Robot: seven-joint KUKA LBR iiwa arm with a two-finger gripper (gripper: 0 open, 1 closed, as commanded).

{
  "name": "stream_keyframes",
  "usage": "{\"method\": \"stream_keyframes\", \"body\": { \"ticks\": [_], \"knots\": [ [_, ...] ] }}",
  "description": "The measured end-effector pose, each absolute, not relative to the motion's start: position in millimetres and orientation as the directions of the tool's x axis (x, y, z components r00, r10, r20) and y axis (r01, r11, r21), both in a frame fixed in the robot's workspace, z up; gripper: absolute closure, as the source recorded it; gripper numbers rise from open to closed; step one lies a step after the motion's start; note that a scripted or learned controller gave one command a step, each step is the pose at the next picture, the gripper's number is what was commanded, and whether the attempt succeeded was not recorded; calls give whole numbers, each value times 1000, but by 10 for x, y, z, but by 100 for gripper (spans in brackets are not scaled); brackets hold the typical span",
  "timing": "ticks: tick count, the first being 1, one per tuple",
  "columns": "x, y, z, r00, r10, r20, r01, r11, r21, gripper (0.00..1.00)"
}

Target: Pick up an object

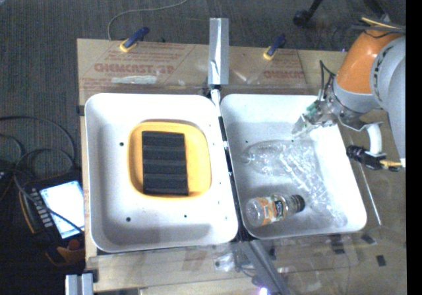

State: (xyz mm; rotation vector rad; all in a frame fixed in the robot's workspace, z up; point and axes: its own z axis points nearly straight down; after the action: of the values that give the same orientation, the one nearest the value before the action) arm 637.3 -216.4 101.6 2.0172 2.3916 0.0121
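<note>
The right bin (231,122) holds two items. A crumpled clear plastic bottle (277,156) lies across its middle, stretching toward the back right corner. A small bottle with an orange label and dark cap (273,208) lies on its side near the front wall. In the left bin (105,155) sits a yellow block with a black ridged top (167,162). My gripper (315,115) hangs over the back right corner of the right bin, right at the far end of the clear plastic. Whether it touches the plastic cannot be told.
The arm's orange band (361,66) and grey link rise beyond the right bin's right rim. A metal post (218,49) stands behind the gap between the bins. Two blue-and-yellow clamps (134,38) hold the cardboard backing. A tablet (62,204) and cables lie on the floor at left.
</note>
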Motion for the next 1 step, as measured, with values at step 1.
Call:
{"method": "stream_keyframes", "body": {
  "ticks": [1],
  "knots": [
    [6373, -2155, 1014, -169, 986, -4, 985, 169, 13, 0]
  ]
}}
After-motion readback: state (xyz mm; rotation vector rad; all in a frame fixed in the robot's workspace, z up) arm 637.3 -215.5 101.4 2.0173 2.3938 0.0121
